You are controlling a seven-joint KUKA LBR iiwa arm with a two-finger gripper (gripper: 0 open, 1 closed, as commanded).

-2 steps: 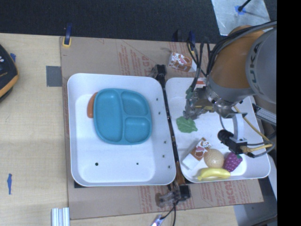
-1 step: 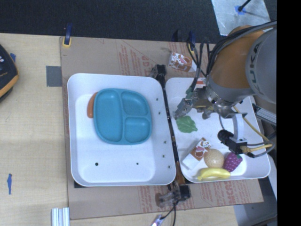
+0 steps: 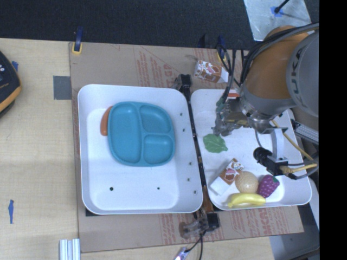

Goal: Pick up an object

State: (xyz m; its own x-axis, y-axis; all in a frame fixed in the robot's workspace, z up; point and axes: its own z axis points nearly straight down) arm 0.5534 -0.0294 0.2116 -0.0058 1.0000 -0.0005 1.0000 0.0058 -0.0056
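Tool point(image 3: 221, 124) hangs low in the right bin point(image 3: 303, 199), just above the green leaf point(image 3: 215, 143) near that bin's left wall; whether it's spread or closed, I can't tell. Nothing looks lifted; the pick seems unfinished.

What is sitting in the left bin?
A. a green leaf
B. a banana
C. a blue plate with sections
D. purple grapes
C: the blue plate lies in the left bin, while the banana, grapes and leaf are all in the right bin.
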